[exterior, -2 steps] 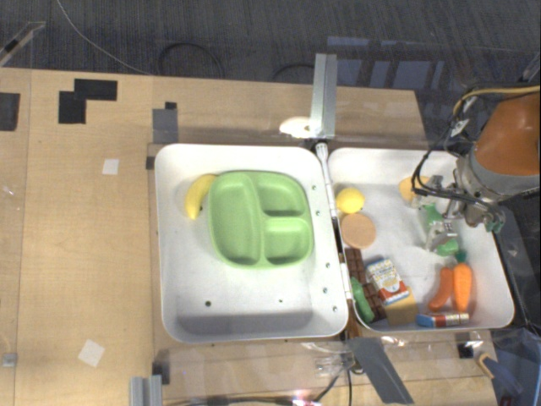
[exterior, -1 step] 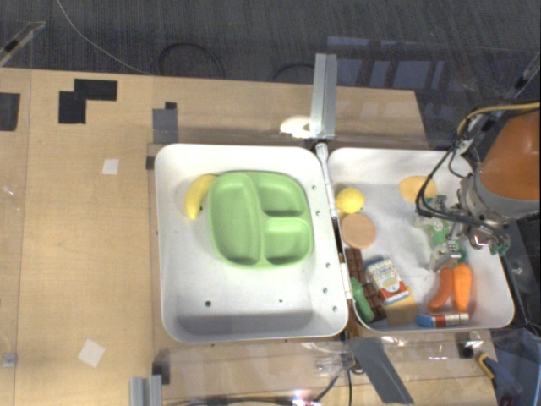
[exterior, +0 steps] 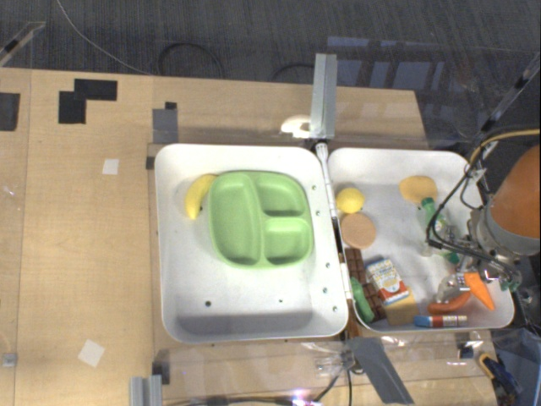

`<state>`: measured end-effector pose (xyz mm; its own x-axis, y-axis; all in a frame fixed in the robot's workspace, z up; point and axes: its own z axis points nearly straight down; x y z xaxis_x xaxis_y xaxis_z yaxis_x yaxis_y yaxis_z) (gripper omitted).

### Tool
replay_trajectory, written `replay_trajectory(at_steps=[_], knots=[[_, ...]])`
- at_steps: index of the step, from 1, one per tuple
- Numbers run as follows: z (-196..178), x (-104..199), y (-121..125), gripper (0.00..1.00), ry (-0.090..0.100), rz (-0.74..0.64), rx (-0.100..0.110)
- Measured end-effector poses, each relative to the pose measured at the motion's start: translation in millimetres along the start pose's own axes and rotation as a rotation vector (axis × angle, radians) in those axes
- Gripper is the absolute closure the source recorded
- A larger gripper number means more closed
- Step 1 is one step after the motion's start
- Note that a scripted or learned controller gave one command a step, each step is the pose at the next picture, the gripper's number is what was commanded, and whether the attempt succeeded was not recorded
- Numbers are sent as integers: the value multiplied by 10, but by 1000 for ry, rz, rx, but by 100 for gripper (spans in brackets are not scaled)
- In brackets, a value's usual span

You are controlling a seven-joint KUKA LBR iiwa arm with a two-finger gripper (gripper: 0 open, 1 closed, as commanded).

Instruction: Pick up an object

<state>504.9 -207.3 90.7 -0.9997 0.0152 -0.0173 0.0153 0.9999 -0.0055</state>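
Jaws [exterior: 483, 265] hang low at the right bin's [exterior: 380, 161] right edge, just over the orange carrot [exterior: 478, 291]; how wide they stand, I cannot tell. Marker [exterior: 441, 320] lies near, so I could clip it or the wall.

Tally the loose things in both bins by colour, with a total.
Yellow: 3 (banana, lemon, pale yellow lump)
Green: 1 (divided tray)
Orange: 1 (carrot)
Tan: 1 (round disc)
Multicoloured: 2 (small carton, marker)
Total: 8
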Motion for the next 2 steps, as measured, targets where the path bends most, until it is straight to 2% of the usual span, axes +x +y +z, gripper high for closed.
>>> replay_trajectory(at_steps=[1,2], knots=[[-145,-64,8,100,-18,-8,5],[-423,-165,19,100,6,-422,-6]])
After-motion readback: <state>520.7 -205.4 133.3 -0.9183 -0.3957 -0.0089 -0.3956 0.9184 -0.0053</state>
